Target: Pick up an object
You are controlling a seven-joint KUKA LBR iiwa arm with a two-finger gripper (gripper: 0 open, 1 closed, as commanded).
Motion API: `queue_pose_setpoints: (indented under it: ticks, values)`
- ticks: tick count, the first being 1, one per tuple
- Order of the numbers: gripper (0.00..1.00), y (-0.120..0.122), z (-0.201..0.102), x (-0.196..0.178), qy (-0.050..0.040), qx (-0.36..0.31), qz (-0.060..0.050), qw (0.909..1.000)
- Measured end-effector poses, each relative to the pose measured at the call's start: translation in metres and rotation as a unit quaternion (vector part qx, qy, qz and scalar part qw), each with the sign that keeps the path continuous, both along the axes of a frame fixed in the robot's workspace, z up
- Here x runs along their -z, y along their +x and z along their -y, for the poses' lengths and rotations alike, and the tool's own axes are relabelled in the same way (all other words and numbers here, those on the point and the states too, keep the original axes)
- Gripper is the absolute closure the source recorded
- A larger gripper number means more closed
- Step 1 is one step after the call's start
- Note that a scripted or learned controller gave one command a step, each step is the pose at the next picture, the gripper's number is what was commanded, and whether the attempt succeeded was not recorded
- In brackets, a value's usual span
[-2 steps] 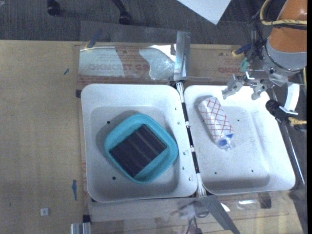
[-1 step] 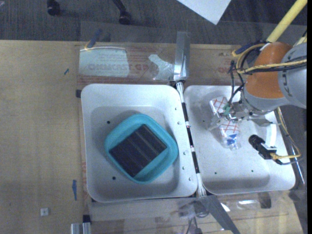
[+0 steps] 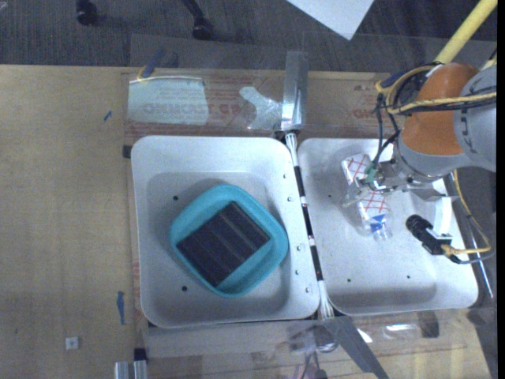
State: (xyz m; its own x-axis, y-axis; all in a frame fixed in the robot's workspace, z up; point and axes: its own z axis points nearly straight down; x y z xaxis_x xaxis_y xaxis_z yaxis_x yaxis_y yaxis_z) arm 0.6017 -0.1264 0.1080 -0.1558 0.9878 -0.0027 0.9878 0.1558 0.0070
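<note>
My pincer (image 3: 377, 181) hangs over the right bin (image 3: 394, 290) beside one checked packet (image 3: 364, 189); its state I cannot tell. Left bin (image 3: 158, 164): one teal tray (image 3: 268, 235).

A grey arm (image 3: 454, 125) with an orange band reaches over the right bin (image 3: 394, 283), its gripper (image 3: 377, 181) low above a clear red-checked packet (image 3: 364, 196). In the left bin (image 3: 158, 164), a teal dish (image 3: 229, 239) holds a dark ridged block (image 3: 221, 242).
</note>
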Motion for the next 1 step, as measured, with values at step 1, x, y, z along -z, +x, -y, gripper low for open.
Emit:
queue_pose_setpoints:
  ticks: [1]
  values:
    - [1.00, 0.0240, -0.0737, -0.0768, 0.0004, -0.045, -0.003, 0.9990]
